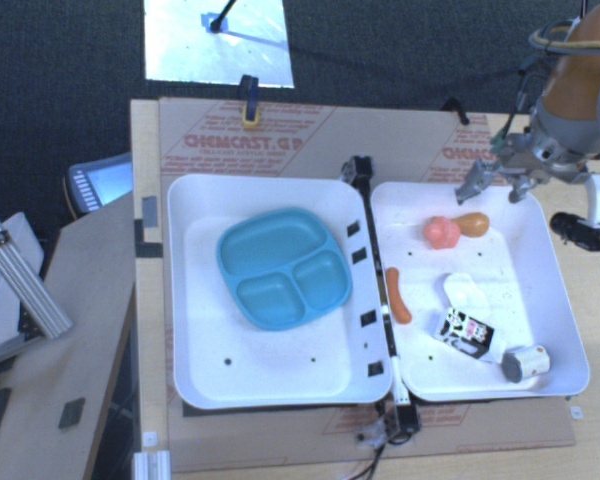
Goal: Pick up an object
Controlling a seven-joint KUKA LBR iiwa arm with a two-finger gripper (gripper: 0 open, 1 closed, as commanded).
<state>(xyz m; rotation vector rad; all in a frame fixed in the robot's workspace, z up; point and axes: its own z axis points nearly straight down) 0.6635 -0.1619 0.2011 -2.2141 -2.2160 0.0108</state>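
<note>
The hand (498, 180) hangs over the back rim of the right bin (565, 313), its two fingers spread apart with nothing between them. From where I stand, nothing has been picked yet.

The closest candidates are a pink ball (441, 232) and, touching it on its right, a small orange pear-shaped piece (472, 224); both lie just in front of the hand. That closeness looks like the first risk: fingers coming down on one could nudge the other, and smooth, rounded things like these would likely roll or squirt out as the fingers close. They also sit near the bin's back wall, so a finger could catch the rim on the way down.

Further forward lie an orange sausage-like piece (398, 296) hard against the divider between the bins, a white flattish object (467, 290), a small black-and-white patterned carton (467, 333) touching it, and a grey-and-white cylinder (524, 362) lying on its side in the near corner. The sausage piece is so close to the wall that there may be no room for a finger beside it; the cylinder could roll.

The left bin (195, 368) holds a blue compartment plate (283, 266), smooth plastic, shallow and wide, probably too broad and flat to pinch easily. Both bins are glossy white, resting on a cardboard sheet (310, 133) on the table
</note>
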